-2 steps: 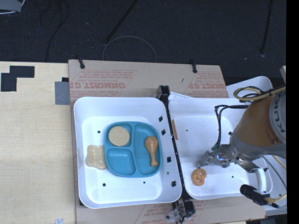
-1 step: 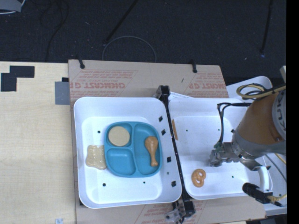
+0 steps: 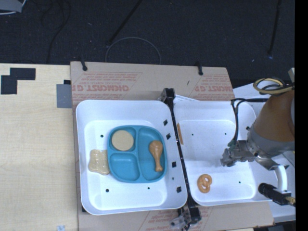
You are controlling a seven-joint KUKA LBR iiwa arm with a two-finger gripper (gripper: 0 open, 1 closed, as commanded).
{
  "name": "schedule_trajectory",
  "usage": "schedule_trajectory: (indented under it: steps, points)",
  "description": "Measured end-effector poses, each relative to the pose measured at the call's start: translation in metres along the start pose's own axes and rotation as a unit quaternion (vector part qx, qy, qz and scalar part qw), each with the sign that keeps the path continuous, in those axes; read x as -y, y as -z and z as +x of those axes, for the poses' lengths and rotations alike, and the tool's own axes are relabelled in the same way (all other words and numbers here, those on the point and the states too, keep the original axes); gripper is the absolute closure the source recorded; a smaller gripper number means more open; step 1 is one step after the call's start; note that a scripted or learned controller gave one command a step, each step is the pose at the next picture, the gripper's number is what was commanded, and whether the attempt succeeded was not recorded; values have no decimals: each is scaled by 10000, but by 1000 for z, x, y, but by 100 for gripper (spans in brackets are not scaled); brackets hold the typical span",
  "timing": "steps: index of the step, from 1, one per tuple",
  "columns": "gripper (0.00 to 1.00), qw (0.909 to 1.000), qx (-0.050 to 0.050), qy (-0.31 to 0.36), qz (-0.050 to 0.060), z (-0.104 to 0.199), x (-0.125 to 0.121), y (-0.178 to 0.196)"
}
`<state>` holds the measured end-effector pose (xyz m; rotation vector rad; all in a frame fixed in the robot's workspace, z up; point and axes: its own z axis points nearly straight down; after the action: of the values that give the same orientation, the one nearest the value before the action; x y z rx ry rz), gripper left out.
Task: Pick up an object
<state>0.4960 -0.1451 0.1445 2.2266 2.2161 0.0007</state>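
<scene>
You have two white bins side by side on the table (image 3: 33, 143), which runs pale and wood-toned across the left of the frame. The left bin (image 3: 91, 196) sits at centre frame, the right bin (image 3: 211, 124) just to its right, their inner walls meeting along a dark divider.

In the left bin you see a blue sectioned tray (image 3: 126, 170). A round tan disc (image 3: 121, 140) lies in its upper left compartment, and a toy drumstick (image 3: 157, 154) lies in the tall right compartment, its thick end toward the top of the frame. A pale, biscuit-like piece (image 3: 99, 161) lies on the bin floor, touching the tray's left edge.

In the right bin, a small pretzel (image 3: 204, 183) lies alone on the white floor in the lower middle of that bin, near the front wall.

The arm (image 3: 276, 124) comes in from the right edge of the frame, its orange band showing above the grey wrist. The hand (image 3: 232, 157) is over the right side of the right bin, up and to the right of the pretzel and apart from it. It looks dark and small from here, and you cannot tell how far it is open; nothing can be seen between its tips.

A brown cardboard sheet (image 3: 120, 81) lies under both bins, showing above them.
</scene>
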Motion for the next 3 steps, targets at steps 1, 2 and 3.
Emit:
schedule_trajectory:
  steps: [1, 2, 3]
  points:
    - [100, 10000, 4, 28, -15, 1, 2, 62]
    - [100, 10000, 1, 30, 1, 1, 1, 83]
    - [100, 10000, -13, 39, 24, 46, 7, 77]
